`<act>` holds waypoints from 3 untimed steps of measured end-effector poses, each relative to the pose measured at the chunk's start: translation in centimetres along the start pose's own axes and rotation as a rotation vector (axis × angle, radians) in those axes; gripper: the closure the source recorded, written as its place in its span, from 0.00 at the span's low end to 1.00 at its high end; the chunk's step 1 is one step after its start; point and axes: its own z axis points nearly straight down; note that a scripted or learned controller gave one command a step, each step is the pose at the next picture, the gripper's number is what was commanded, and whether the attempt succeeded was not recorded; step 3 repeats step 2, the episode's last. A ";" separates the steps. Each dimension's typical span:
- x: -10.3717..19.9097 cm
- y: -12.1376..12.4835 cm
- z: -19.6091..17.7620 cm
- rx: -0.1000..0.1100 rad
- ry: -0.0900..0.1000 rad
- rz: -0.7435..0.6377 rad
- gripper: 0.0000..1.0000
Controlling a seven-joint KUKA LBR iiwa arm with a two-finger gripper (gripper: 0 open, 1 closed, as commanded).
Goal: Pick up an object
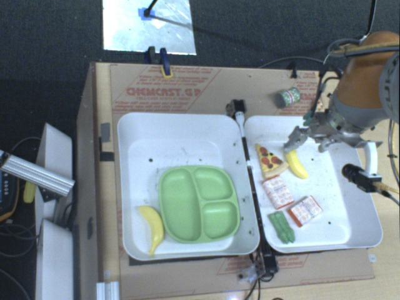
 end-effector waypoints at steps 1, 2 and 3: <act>-2.0 3.1 10.4 -0.008 -0.002 0.002 0.00; -1.9 3.2 9.2 -0.011 0.000 0.001 1.00; -1.9 3.2 9.2 -0.011 0.000 0.001 1.00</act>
